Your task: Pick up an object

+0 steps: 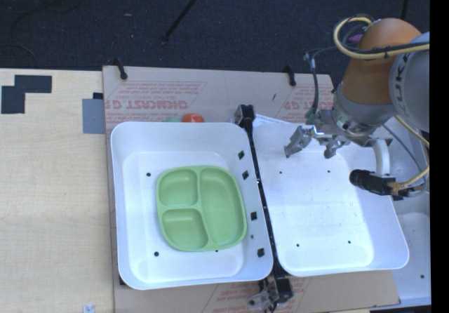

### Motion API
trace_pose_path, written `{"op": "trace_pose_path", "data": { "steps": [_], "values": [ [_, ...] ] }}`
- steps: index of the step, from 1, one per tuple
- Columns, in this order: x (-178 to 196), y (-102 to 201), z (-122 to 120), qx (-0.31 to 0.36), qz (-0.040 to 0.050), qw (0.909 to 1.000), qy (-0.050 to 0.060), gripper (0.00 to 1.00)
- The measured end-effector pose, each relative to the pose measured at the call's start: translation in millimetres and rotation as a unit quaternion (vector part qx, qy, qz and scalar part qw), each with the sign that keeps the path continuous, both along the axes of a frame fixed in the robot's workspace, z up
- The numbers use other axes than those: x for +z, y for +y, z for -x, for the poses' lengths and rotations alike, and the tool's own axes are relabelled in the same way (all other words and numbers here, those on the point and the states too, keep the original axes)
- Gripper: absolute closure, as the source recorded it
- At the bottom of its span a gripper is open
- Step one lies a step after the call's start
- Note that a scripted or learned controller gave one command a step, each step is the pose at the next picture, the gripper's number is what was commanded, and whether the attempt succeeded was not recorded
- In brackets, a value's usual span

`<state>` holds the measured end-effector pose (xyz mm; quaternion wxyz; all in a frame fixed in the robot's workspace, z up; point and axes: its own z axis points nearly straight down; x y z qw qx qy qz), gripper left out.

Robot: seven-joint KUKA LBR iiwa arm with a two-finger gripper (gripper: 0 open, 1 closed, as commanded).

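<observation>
Over the far edge of the right bin (pixel 393 262), the gripper (pixel 314 143) is positioned above the white floor, near the bin's far-left corner. The arm (pixel 382 69) enters from the right, its orange band uppermost and the grey wrist angled down and leftward toward the divider between the bins. The two fingers (pixel 296 142) are seen spread apart, and nothing is held between them. A black cable fitting (pixel 372 182) hangs beside the wrist over the right bin's right edge.

Two white bins are counted, set side by side and touching along their shared edge. One green divided plate (pixel 201 208), with three compartments, lies flat in the centre of the left bin (pixel 133 157). One small orange object (pixel 192 118) is located just outside the far edge of the left bin, on the cardboard sheet (pixel 210 97).
</observation>
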<state>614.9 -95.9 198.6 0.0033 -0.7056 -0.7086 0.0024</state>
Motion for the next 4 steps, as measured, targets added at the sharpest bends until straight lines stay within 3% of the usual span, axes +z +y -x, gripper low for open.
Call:
{"op": "trace_pose_path", "data": {
  "steps": [2, 3, 4],
  "values": [
    [-107.6, 3.0, 13.8, -0.002, -0.0001, 1.0000, 0.001, 0.00],
    [-94.5, 1.4, 12.6, -0.005, 0.0000, 1.0000, -0.001, 1.00],
    [-38.6, 7.2, 4.6, -0.002, 0.0006, 1.0000, -0.005, 1.00]
  ]
}}
